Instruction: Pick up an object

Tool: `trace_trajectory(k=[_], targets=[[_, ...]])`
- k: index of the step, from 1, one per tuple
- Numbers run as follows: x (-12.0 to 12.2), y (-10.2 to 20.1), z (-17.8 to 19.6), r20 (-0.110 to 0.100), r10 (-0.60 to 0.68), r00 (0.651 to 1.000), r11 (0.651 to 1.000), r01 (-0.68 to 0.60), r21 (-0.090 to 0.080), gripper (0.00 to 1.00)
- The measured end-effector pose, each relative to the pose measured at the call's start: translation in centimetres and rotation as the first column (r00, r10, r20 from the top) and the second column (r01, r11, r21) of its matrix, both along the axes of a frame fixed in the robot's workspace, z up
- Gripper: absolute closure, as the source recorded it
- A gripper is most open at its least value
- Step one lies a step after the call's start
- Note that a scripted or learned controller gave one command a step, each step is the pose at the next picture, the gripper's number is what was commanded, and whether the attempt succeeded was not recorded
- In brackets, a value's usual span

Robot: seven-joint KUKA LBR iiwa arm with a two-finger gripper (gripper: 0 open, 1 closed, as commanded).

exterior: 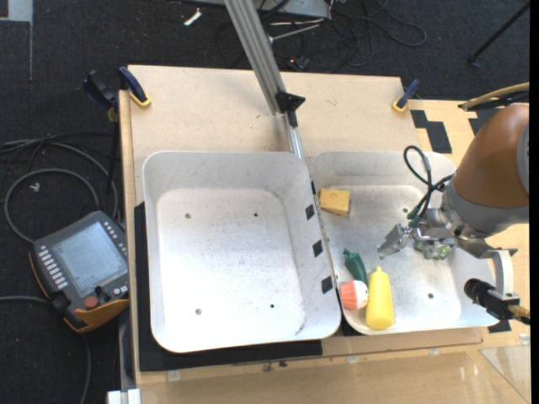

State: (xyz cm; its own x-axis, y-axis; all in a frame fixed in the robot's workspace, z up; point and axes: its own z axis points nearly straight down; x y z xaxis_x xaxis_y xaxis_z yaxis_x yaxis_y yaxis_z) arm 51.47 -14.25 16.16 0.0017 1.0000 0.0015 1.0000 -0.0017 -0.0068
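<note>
A thick rounded arm segment (498, 162) is showing a glossy orange-brown band, giving way below to a smooth grey collar. A black cable (418, 168) is looping out from the wrist. The small metallic two-finger gripper (402, 238) is showing silver and dark parts, with bits of green at its base. Its fine details are blurring together.

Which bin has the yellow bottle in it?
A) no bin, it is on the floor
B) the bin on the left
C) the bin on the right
C: the yellow bottle lies near the front edge of the right bin, next to a small red and white ball and a green thing.
</note>
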Motion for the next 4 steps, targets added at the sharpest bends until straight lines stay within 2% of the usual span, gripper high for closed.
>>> trace_trajectory(k=[1, 2, 3, 4], targets=[[0.2, 0.0, -4.4, 0.002, 0.001, 1.0, 1.0, -0.001, -0.001, 0.0], [0.4, 0.0, -3.1, 0.007, 0.001, 1.0, 1.0, -0.001, -0.001, 1.0], [-0.4, -0.1, 1.6, 0.011, 0.003, 1.0, 1.0, -0.003, -0.003, 1.0], [-0.1, 0.9, 6.6, 0.013, 0.006, 1.0, 1.0, -0.006, -0.003, 1.0]])
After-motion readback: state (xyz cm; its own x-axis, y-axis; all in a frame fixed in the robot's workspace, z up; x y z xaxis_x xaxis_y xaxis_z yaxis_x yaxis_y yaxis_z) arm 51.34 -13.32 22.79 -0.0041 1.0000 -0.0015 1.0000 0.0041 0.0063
